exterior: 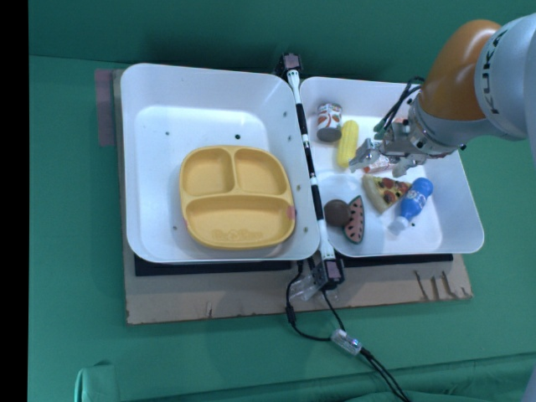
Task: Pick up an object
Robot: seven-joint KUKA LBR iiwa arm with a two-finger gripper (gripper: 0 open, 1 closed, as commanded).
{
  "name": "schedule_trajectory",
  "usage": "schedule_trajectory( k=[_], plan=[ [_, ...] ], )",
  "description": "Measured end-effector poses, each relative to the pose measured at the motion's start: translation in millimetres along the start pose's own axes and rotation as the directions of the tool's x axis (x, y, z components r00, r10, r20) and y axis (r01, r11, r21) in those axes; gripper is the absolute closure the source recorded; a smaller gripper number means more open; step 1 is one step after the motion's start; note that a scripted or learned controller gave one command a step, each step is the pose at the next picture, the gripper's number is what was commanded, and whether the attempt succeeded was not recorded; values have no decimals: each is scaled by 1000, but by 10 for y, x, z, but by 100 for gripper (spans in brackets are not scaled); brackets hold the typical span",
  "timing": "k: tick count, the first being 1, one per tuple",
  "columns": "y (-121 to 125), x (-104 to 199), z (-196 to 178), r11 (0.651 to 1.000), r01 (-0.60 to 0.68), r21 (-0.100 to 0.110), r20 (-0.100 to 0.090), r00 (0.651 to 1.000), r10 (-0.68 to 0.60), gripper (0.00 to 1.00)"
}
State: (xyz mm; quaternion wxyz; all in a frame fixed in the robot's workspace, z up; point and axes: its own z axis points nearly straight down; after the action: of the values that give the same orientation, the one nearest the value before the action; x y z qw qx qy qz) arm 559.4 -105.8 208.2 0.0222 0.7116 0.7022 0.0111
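My gripper (374, 159) hangs over the middle of the right bin (456, 224), reaching in from the right. Just left of it lies a yellow corn cob (347, 142), and a small can (329, 122) stands beside that. Below the gripper lies a pizza slice (386, 191) with a blue bottle (412, 203) to its right. A watermelon slice (356, 219) and a brown round piece (337, 213) sit near the bin's front left. I see nothing between the fingers.
The left bin (151, 124) holds a yellow divided plate (237, 197). A black-and-white bar (305, 145) runs between the bins. Cables (335, 333) trail off the front of the bench onto the green cloth.
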Motion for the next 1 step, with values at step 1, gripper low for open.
schedule_trajectory(
  k=[1],
  plan=[
    [31, -25, -147, 1000, -5, -13, 4, 1000, 5, 100]
  ],
)
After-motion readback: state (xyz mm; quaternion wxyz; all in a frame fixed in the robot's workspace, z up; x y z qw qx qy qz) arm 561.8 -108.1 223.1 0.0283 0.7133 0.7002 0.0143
